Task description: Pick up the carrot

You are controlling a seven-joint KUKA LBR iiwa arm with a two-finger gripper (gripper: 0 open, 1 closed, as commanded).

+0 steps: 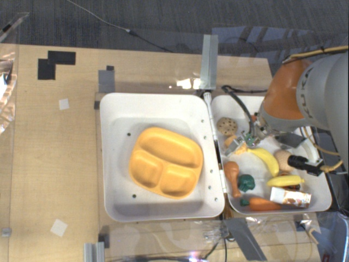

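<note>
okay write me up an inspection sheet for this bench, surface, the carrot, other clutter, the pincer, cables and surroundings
Surface: wooden bench bearing a left white bin and a right white bin.
Job's things: carrot lies near the right bin's front edge, ungrasped.
Clutter: yellow divided plate in left bin; two bananas, cookie, green piece, small carton in right bin.
Pincer: pincer low over right bin's back part, fingers unclear.
Cables: black cable into right bin; thin wire behind bench.
Surroundings: dark floor.
</note>
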